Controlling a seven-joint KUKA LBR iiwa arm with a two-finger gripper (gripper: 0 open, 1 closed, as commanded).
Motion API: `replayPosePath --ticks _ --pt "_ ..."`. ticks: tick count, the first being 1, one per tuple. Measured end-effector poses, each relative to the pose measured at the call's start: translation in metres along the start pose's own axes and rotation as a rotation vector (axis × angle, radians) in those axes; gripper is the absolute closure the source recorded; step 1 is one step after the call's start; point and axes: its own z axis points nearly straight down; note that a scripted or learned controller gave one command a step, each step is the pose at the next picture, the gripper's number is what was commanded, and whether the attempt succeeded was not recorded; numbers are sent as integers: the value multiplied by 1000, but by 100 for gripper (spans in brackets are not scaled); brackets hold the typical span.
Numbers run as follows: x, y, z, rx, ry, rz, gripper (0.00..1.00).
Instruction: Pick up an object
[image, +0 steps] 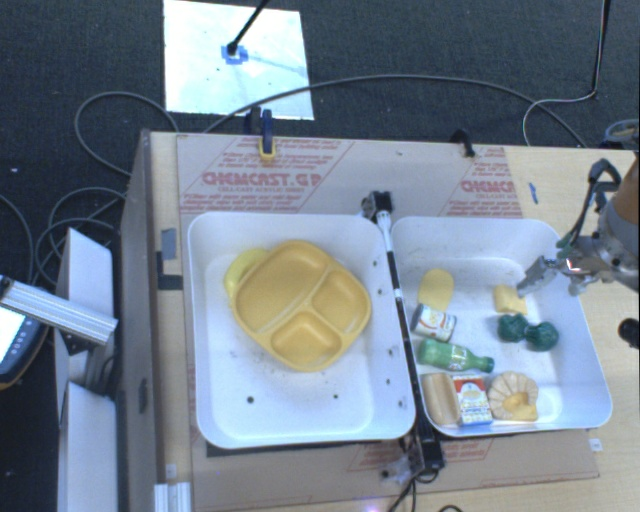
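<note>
The right bin (570, 400) holds several small things. At its back lie a pale yellow piece (435, 288) and a small yellow block (508, 298). A little white and red can (433, 322) and a green bottle (455, 355) lie near the divider, and a dark green lumpy toy (527, 331) lies to the right of them. A tan and red packet (460, 398) and a round pastry (513, 393) sit at the front. My gripper (560, 268) hangs over the bin's back right corner, just right of the yellow block and apart from it, with nothing visibly in it.
The left bin (230, 420) bears a yellow divided plate (300, 303) on top of another yellow piece. A black rail (398, 310) with clamps runs between the bins. Cables lie on the dark floor behind the bench, and a white sheet (235, 55) lies at the back.
</note>
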Motion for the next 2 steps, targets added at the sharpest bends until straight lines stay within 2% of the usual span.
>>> replayPosePath --ticks 1,2 --pt "14 23 109 2 1 -2 0" --pt "68 -18 27 1 2 -2 0"
